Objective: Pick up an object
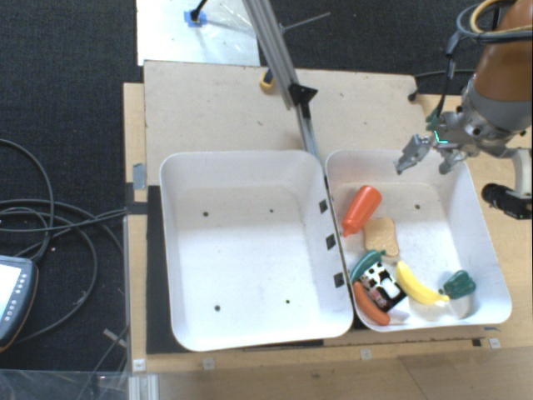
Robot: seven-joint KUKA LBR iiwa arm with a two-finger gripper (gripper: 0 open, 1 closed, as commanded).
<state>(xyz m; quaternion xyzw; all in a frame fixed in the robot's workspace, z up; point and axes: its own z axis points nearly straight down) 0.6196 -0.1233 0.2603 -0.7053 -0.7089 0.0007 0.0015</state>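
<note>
So far: we judge the pick has hardly begun; nothing is lifted, and every object lies in the right bin [479, 223].
Hand: our hand [427, 154] hangs over the far rim of the right bin, at about one o'clock in the view, its two fingers spread apart with nothing between them.
Left to do: as we read it, choosing a target, coming down over it, closing on it and raising it all remain.
Likely target: the orange bottle [361, 209] is the nearest thing to our hand, lying toward seven o'clock from it, apart from the other items.
Bottle axis: its long axis runs from about one o'clock to seven o'clock, the rounded wide end up at one, the narrower end pointing down toward seven.
Other items: a tan sponge [382, 236] sits just below the bottle; a yellow banana [419, 286] lies with its length running from ten to four o'clock; a green-capped item [459, 286] rests by the near right corner.
Left bin [179, 248]: lies at nine o'clock from the bottle on the table [216, 107].
</note>
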